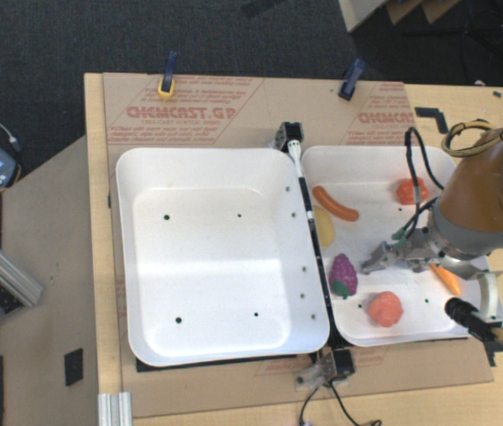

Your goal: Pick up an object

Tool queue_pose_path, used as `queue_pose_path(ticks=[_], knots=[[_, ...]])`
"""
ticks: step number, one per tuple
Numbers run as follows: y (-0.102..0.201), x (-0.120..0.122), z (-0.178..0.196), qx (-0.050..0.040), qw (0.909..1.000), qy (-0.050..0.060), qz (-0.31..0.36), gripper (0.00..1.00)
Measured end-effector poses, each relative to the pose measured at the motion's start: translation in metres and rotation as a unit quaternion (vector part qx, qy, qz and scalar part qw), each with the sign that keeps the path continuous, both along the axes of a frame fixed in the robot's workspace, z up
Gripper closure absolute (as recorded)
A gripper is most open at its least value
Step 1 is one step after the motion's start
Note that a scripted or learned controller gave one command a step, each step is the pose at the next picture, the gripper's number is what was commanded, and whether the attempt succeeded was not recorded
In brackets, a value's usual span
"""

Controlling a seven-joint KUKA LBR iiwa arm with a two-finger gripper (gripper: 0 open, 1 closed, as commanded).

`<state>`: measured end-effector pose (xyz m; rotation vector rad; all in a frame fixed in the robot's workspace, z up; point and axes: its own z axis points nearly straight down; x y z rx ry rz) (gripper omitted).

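Objects lie in the right bin [357,334], six by my count: a sausage [335,203], a pale yellow piece [324,228], a purple grape bunch [343,274], a red tomato-like ball [384,309], an orange-red thing [408,191] at upper right and a carrot [447,279], half hidden under the arm [486,198]. The claw [377,260] sits low in that bin, just right of the grapes; whether it is spread or pressed together I cannot tell. The two white bins sit side by side on the desk [109,238]; the left bin [136,229] fills the frame's middle.
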<state>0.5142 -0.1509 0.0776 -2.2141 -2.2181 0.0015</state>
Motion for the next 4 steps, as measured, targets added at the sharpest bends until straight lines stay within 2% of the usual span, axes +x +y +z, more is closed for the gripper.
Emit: queue_pose_path(ticks=[1,2,3,4], knots=[[0.014,0.102,0.008,-0.0035,1.0,-0.008,0.002,0.0],[-0.025,0.157,0.117,-0.0058,0.9999,-0.012,0.0,0.0],[-0.077,0.151,0.081,-0.0045,1.0,-0.004,-0.003,0.0],[-0.072,0.151,0.035,-0.0013,1.0,0.0,0.0,0.0]])
